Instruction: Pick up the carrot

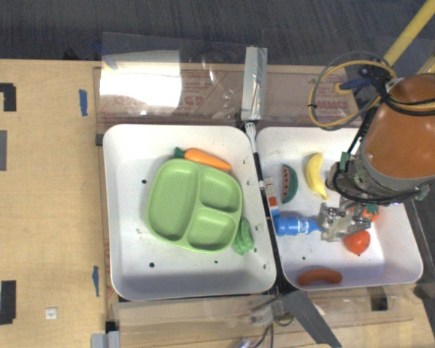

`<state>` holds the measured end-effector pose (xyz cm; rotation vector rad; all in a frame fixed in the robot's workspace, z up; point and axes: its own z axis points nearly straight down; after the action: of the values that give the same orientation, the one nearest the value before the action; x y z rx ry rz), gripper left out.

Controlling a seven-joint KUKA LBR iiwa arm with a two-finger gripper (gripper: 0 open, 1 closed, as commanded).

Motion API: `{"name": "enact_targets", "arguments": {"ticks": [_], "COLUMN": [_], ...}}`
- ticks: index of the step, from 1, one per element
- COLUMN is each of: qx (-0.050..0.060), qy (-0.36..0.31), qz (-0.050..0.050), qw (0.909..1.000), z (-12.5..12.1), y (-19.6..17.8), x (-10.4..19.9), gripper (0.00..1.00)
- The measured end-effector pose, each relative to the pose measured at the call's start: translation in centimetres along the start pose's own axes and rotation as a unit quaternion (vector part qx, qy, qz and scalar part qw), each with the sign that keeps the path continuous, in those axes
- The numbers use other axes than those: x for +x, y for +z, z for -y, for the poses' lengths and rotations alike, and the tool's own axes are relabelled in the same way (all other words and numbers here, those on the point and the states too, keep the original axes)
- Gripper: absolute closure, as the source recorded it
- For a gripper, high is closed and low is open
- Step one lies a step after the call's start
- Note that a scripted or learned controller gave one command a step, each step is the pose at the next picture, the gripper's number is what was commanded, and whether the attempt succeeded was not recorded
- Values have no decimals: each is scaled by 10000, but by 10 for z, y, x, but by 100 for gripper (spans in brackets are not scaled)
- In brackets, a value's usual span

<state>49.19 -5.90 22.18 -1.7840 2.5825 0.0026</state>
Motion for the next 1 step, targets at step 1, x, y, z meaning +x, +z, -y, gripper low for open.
{"name": "enact_targets", "arguments": {"ticks": [1], "qx": [32], "qy": [-542], "qz": [-9], "qw": [9985], "z": [20], "y": [-59], "x": [79], "gripper": [100]}}
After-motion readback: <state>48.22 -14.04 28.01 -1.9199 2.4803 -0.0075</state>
